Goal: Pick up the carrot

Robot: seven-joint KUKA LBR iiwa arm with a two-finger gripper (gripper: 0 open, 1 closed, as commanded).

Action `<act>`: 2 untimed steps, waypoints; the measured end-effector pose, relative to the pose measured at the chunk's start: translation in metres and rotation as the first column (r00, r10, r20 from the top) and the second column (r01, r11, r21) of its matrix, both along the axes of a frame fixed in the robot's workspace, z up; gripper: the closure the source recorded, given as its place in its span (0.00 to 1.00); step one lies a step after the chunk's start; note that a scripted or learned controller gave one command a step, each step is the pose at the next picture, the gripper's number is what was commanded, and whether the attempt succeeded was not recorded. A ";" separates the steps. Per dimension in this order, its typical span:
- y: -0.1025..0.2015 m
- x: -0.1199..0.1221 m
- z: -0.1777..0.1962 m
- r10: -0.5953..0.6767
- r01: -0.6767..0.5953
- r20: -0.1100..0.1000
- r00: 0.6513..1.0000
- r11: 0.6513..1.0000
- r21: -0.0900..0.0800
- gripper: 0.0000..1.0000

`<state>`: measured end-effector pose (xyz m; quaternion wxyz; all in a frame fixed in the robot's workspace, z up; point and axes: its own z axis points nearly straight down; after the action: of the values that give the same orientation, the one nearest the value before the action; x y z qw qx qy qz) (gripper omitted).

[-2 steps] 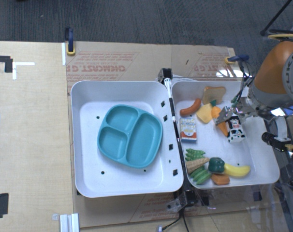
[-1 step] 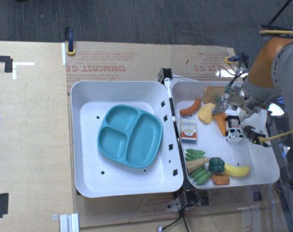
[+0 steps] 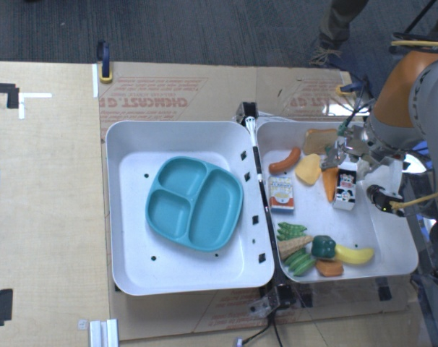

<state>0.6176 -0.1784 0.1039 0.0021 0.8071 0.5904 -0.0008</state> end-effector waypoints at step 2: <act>0.069 0.013 0.020 0.031 -0.031 0.019 0.999 0.999 -0.006 1.00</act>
<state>0.6306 -0.1096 0.1240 0.0102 0.7977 0.6030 0.0051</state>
